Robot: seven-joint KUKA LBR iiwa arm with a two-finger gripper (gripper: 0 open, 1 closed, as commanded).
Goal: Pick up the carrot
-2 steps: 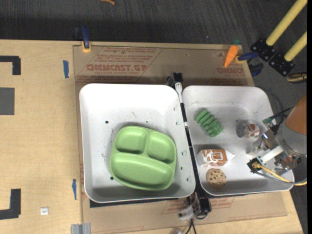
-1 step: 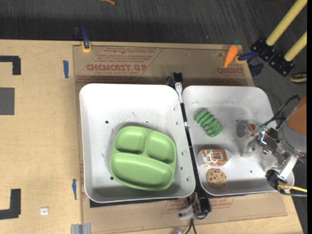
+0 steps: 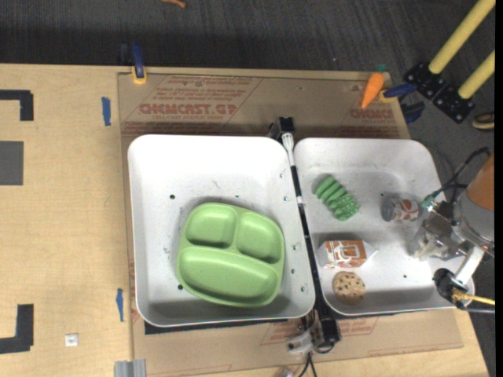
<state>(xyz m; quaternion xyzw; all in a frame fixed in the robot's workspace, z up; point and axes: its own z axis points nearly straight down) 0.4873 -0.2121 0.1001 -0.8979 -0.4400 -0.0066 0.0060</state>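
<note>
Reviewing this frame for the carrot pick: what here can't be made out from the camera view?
- Gripper: blurred against the right bin's white floor; finger state unreadable.
- Arm: cut off by the right edge.
- Small can beside the gripper: label too small to read; contact unclear.
- Carrot: lies on the cardboard beyond the bins, its top partly merged with a clamp.
- Green tray: compartment contents indistinct.

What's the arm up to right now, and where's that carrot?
End effector low over right bin, right side; grip unclear. Carrot outside bins, on cardboard behind right bin, untouched. Small can beside end effector; nothing around carrot.
</note>
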